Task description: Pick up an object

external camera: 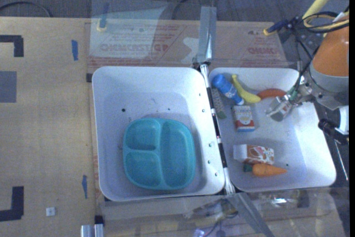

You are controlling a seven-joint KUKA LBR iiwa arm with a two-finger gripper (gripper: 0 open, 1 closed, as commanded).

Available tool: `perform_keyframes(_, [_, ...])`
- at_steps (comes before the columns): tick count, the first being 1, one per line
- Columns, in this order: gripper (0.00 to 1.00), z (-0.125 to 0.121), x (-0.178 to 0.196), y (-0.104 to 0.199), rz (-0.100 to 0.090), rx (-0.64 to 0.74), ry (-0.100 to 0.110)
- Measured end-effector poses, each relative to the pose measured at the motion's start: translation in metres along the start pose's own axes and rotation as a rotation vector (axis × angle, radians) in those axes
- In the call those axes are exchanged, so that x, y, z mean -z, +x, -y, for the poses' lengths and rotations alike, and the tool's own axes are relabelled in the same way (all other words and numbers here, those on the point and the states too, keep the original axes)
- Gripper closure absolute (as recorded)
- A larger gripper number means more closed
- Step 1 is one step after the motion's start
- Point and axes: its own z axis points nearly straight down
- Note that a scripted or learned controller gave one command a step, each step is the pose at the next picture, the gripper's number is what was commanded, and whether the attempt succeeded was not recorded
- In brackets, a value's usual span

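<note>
The metal gripper (pixel 279 109) hangs over the right bin (pixel 310 166), claw state unclear. Below lie a curved yellow banana (pixel 246 91), boxy carton (pixel 254 153), tapered carrot (pixel 268 170).

A single fixed camera looks down from above at a slant, set back far enough to take in the wooden tabletop (pixel 44 136) and both white bins: the left bin (pixel 105 86) and the right bin (pixel 319 169). The arm (pixel 331 58) enters from the frame's right edge.
</note>
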Motion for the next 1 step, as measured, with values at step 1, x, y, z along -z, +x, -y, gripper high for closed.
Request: perform_keyframes(1, [0.0, -0.06, 0.0147, 0.0459, -0.001, 0.016, 0.0])
